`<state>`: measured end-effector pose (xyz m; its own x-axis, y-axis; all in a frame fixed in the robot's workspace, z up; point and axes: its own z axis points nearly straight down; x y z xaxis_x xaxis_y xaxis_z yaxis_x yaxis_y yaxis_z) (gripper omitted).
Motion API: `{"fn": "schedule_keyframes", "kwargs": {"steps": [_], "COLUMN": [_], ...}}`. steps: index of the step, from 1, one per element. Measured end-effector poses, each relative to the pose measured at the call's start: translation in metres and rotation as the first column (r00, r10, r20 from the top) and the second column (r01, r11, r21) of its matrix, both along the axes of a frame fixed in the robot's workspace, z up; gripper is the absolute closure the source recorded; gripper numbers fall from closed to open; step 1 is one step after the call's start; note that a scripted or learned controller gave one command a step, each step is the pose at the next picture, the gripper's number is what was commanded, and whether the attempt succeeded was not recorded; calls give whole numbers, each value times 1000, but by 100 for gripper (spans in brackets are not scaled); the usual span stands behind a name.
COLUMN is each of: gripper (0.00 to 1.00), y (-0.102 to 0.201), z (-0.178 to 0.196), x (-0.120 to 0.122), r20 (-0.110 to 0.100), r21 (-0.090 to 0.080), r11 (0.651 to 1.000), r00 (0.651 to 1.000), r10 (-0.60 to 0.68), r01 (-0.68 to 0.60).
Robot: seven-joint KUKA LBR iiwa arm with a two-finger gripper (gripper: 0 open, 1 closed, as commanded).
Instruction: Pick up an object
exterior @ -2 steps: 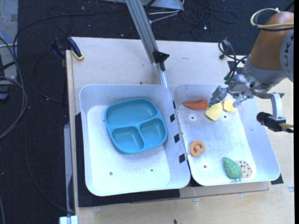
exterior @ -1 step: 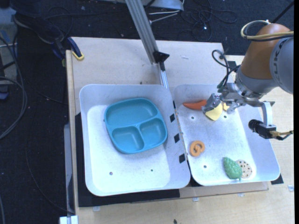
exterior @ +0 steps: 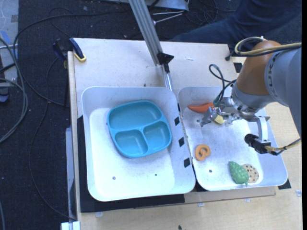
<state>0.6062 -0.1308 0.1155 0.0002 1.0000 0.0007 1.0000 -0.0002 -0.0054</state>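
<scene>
A long orange carrot-shaped toy [exterior: 200,108] lies near the right white bin's [exterior: 268,178] far edge, just beside the hand [exterior: 214,116], whose grip I cannot tell. An orange ring [exterior: 202,152] sits mid-bin; a green lump [exterior: 238,172] and speckled cookie [exterior: 250,173] near its front corner. The left bin [exterior: 96,181] holds a blue divided tray [exterior: 139,128]. The pale counter [exterior: 115,63] stands on dark carpet [exterior: 33,42] strewn with cables
</scene>
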Motion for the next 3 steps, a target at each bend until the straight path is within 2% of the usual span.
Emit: {"fn": "schedule_keyframes", "kwargs": {"steps": [1, 2, 3], "gripper": [0, 100, 100], "y": [0, 0, -6], "z": [-24, -12, 38], "x": [0, 1, -5], "r20": [5, 10, 11], "r21": [-2, -4, -2], "r11": [1000, 1000, 1000], "r00": [1000, 1000, 1000], "r10": [1, 0, -2], "r01": [0, 0, 2]}}
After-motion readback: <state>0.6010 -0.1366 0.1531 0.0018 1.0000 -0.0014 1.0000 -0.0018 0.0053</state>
